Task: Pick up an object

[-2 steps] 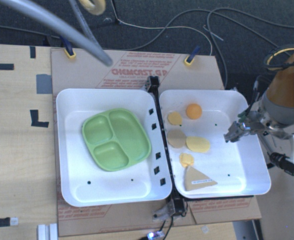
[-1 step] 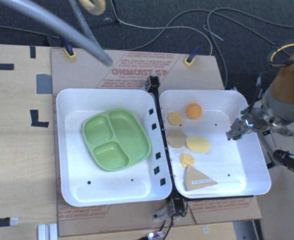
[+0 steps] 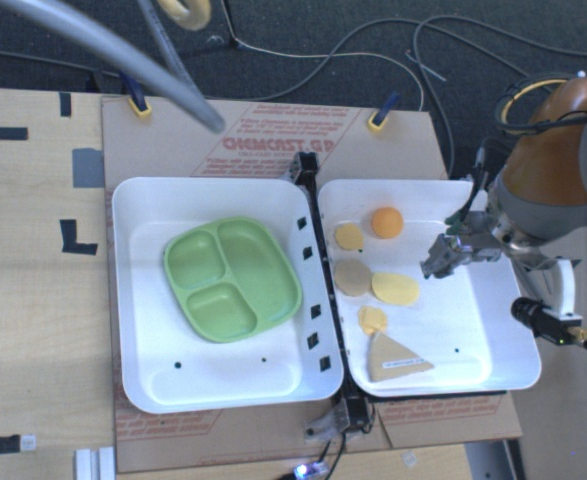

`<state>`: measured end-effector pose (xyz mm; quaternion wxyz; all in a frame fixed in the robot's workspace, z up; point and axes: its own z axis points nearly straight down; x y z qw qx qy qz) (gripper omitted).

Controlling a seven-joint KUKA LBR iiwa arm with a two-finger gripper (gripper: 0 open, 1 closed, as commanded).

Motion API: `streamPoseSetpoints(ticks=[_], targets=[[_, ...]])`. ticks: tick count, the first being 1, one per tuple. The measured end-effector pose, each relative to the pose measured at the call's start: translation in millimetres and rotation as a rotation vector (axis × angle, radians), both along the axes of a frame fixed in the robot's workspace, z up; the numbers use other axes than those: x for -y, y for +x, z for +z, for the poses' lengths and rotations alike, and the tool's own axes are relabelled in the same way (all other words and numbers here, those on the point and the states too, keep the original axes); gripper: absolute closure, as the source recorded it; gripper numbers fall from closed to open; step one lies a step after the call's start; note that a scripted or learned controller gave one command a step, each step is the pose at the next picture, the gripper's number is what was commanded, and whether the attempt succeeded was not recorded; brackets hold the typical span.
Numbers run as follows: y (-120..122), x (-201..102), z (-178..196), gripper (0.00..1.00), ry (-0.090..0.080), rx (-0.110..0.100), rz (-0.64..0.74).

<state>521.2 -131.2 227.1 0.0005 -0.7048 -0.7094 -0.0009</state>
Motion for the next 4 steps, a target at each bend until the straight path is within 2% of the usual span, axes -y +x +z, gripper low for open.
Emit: streamPoseSetpoints(ticks=[1,2,4], targets=[[2.0,-60.4,6.6,1.0,0.0,-0.001,0.002],[-5.0,-107.5,-3.8,1.0,-0.001,-0.002,-0.001],[-8.6,-197.9,2.2,1.0,-0.001,-0.002,0.001]])
